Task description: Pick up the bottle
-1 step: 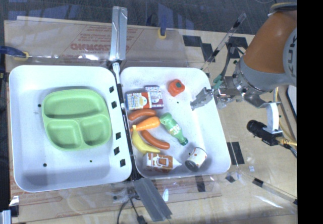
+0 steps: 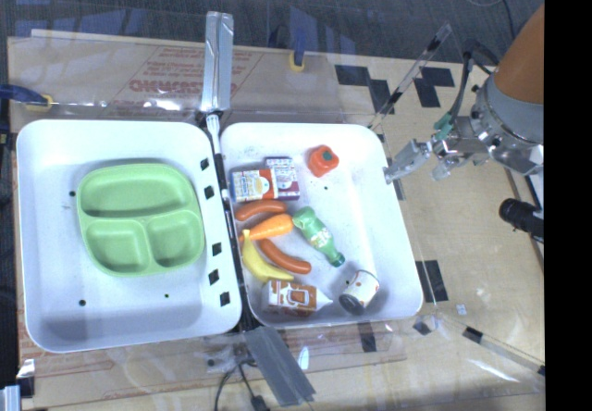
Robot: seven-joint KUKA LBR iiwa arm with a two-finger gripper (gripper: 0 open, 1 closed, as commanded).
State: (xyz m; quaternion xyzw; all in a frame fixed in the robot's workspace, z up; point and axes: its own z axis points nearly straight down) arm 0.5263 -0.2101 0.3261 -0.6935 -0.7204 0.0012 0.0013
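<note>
The green bottle [image 2: 318, 235] lies on its side in the middle of the right bin [image 2: 393, 224], with its cap pointing toward 4 o'clock. An orange carrot [image 2: 269, 227] touches it at 9 o'clock. A yellow banana [image 2: 256, 260] and a sausage [image 2: 283, 258] lie near it at 7 o'clock. A small can [image 2: 359, 290] rests at 5 o'clock. The pincer [image 2: 413, 159] hangs over the surface just past the bin's right edge, at 2 o'clock from the bottle. It has nothing in it. I cannot tell how wide it is. A green plate [image 2: 141, 217] sits in the left bin [image 2: 37, 242].
</note>
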